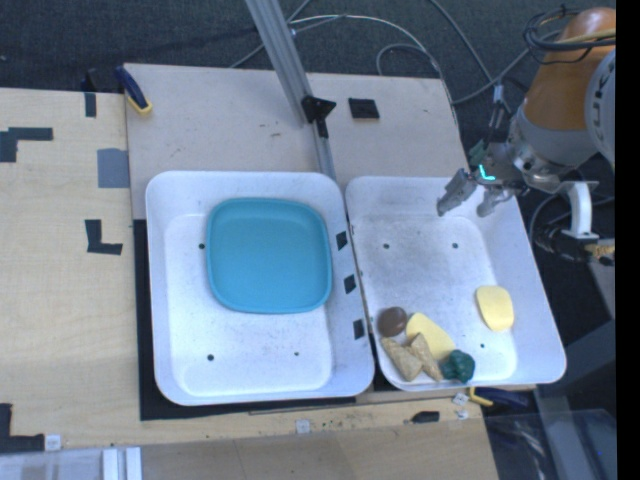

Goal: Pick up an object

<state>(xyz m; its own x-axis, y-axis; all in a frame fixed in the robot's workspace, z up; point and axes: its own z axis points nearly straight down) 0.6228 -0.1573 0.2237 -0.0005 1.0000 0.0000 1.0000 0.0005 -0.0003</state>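
Note:
My gripper [470, 201] hangs over the far right corner of the right bin [420, 253], its two fingers spread apart with nothing between them. Well in front of it, near the bin's right side, lies a pale yellow oval piece [495, 307]. At the bin's front edge a small cluster sits together: a brown round piece [391, 320], a yellow wedge [430, 330], a tan crumbly chunk [405, 358] and a dark green lump [459, 365].
The left bin [175, 268] holds a blue square plate [269, 254]. A grey metal pole [290, 58] slants up from between the bins at the back. Cables run behind the right bin. A yellow and blue tool [133, 90] lies at the board's far left corner.

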